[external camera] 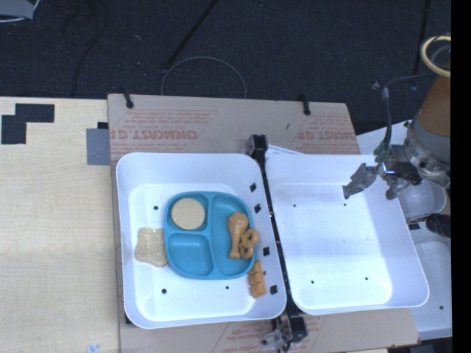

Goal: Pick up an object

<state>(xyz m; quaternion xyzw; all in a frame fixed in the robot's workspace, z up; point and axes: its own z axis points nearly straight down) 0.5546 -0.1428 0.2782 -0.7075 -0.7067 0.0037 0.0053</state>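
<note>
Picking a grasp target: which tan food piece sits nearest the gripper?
The small chunk lying outside the blue tray, by the left bin's right wall. The others lie further from the gripper.

A blue tray (193, 259) (three compartments) is set in the left bin, a round cracker (187, 213) laid in one.

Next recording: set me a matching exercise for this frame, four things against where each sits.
Things:
1. round tan disc
2. pretzel-shaped piece
3. pale flat piece
4. end effector

Places:
A. on the left bin's floor, against the blue tray's left edge
B. over the right bin's upper right part
C. in the blue tray's upper left compartment
D. in the blue tray's right compartment

Pairs: 1-C, 2-D, 3-A, 4-B
</note>
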